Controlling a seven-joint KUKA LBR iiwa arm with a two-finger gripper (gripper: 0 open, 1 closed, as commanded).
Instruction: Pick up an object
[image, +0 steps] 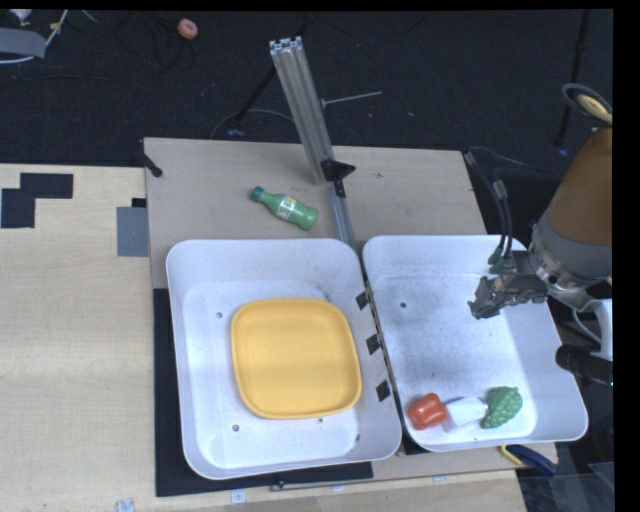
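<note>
Even overhead light is seen; white bins are slightly overexposed, the surroundings are dark, shadows are faint, focus is soft.

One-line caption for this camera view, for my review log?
Gripper over the right bin, away from the red, white and green objects at its near edge; yellow plate in left bin.

- A small red pepper-shaped toy lies near the front edge of the right white bin.
- A small white block sits just beside it.
- A green knobbly broccoli-like toy touches the block's other side.
</note>
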